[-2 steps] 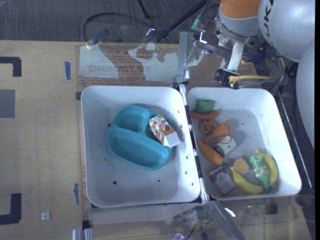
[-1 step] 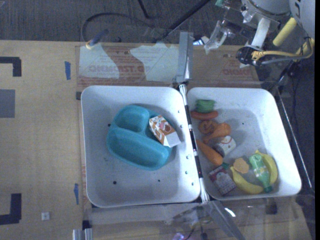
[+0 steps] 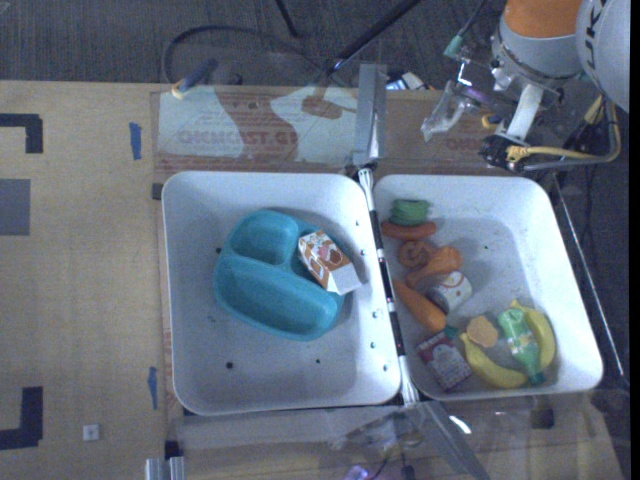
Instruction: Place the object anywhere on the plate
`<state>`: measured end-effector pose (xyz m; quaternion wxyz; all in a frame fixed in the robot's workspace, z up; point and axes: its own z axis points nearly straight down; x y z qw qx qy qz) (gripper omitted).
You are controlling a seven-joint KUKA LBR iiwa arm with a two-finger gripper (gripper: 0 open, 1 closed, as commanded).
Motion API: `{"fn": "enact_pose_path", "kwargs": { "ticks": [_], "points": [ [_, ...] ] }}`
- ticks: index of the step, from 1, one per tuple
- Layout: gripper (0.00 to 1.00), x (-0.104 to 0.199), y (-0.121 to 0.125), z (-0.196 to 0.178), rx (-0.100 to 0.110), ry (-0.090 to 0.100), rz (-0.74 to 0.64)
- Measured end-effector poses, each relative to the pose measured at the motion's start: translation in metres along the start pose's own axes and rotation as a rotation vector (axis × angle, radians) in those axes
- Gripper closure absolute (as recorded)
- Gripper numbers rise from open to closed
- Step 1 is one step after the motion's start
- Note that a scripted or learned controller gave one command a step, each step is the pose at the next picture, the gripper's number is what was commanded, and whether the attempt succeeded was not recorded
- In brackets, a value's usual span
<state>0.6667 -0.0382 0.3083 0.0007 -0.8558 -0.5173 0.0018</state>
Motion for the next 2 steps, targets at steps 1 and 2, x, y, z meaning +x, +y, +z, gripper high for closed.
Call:
{"fn": "enact_pose_path", "kwargs": {
  "ticks": [1,2],
  "points": [
    [0.0,-0.018,0.01,-0.017,-0.004,0.001,0.062],
    [0.0,-0.043,0.023,0.018,0.001,0.0,0.086]
  ]
}}
